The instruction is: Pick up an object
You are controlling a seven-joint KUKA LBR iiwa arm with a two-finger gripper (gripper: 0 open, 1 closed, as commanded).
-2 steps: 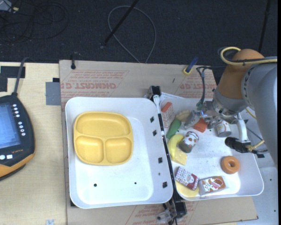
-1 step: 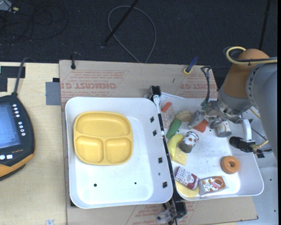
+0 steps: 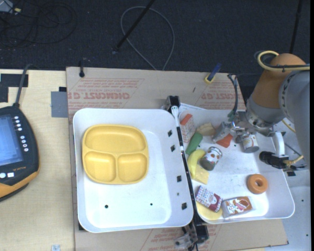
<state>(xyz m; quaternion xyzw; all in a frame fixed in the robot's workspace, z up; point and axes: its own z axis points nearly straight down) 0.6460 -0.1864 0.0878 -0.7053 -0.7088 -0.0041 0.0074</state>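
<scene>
The gripper (image 3: 239,136) hangs low over the right bin (image 3: 275,205), beside a small red piece (image 3: 225,140). Whether it has closed on anything, I cannot tell. It's at the reaching stage; next comes a firm close and a lift.

We see many small things lying in the right bin (image 3: 282,208). A brown donut (image 3: 257,183) lies flat near the right side, apart from the others. A small can (image 3: 211,158) lies tipped on a yellow banana (image 3: 198,167). A green veggie (image 3: 193,143) lies at a slant by the left wall. An orange piece (image 3: 224,140) lies near the top. Two little food packs, one red and white (image 3: 208,198) and one brown (image 3: 236,205), lie side by side at the bottom.
</scene>
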